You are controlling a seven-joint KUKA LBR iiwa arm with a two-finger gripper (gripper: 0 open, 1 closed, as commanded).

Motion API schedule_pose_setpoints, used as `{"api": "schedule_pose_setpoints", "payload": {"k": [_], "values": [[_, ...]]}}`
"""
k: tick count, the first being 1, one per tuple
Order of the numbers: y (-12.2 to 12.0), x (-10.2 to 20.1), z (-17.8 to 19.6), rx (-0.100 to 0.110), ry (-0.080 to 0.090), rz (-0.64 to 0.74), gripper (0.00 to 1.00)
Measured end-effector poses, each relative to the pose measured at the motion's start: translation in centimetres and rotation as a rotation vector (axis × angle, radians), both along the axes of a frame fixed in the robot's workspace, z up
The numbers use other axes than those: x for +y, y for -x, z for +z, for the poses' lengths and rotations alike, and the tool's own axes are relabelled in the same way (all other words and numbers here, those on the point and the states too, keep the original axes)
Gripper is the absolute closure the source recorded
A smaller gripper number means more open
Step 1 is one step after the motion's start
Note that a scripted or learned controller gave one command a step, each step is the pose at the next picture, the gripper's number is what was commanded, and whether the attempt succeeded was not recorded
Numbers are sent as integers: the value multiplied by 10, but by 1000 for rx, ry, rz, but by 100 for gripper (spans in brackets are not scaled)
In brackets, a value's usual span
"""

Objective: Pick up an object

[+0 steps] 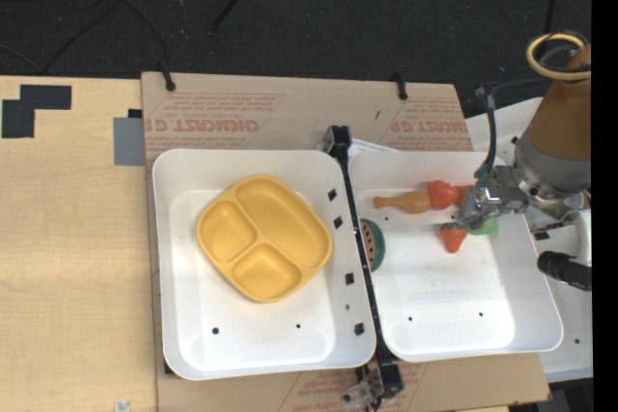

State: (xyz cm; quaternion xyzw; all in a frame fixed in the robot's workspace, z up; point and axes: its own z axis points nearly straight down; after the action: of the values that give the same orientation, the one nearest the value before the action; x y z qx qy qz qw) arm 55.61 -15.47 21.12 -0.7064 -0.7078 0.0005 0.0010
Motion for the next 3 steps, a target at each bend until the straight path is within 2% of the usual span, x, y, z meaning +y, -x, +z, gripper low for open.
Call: {"api": "schedule_pose_setpoints", "payload": {"k": [2, 3], "values": [[10, 95, 19, 2, -2, 3, 100], [14, 142, 9, 3, -1, 2, 100]]}}
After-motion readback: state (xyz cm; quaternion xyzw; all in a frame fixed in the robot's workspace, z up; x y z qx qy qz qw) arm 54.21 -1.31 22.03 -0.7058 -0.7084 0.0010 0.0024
